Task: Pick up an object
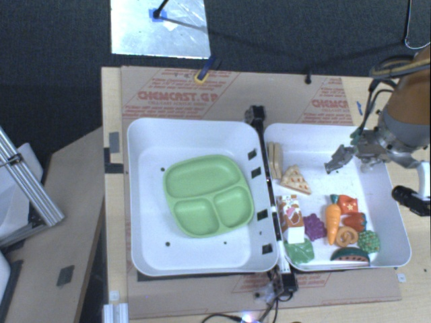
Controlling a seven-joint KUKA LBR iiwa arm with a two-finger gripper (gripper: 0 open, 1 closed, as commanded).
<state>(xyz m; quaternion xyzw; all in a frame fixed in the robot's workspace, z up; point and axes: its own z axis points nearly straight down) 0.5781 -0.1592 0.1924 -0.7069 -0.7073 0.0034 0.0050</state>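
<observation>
We see the toys in the right bin [397, 214]. A pizza slice [295, 179] lies flat near the left wall, beside a tan block [275, 159]. Below sit a printed carton [290, 214], a purple grape bunch [314, 226] and an upright carrot [333, 222]. A red piece [348, 204], a pretzel [347, 236], broccoli [368, 241], a watermelon slice [350, 254] and a green piece [300, 251] crowd the front.

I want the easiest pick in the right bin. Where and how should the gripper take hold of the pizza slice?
Come straight down and close across the pizza slice near its narrower top end. It lies flat and apart from the crowded toys below; the wooden blocks sit close on its left, so keep the fingers clear of that side.
</observation>
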